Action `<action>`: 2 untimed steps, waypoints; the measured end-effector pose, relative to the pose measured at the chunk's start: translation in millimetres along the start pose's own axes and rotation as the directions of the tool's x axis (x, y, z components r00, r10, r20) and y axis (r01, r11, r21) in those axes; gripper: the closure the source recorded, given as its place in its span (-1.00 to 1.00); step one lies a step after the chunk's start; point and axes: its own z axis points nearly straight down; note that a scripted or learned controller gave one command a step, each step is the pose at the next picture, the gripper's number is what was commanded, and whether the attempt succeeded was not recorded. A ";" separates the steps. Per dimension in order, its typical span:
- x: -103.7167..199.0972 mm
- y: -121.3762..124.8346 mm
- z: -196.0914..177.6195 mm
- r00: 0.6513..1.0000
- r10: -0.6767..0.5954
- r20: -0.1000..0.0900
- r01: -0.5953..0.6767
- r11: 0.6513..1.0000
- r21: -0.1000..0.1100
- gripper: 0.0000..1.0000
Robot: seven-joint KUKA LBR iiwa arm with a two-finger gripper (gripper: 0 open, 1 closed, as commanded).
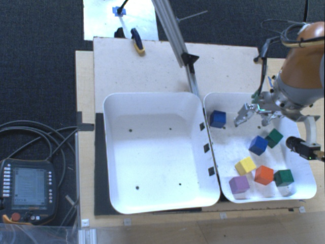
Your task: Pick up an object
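The right bin holds several small cubes. A blue cube lies near its back left corner. Further forward are a second blue cube, a dark green cube, a yellow cube, an orange cube, another green cube and a purple cube. My gripper hangs over the back part of the right bin, just right of the first blue cube and behind the second. It is open, with nothing between its fingers.
The left bin stands beside the right one, their rims meeting at the middle. A slanted metal rod crosses the bench at the back. A teach pendant and cables lie at the far left.
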 end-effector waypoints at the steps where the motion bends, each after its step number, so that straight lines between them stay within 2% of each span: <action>1: -0.3 0.8 -2.3 1.000 0.001 0.001 -0.001 1.000 -0.005 -1.00; 2: 3.2 5.8 40.9 1.000 0.002 0.001 -0.002 1.000 -0.001 -1.00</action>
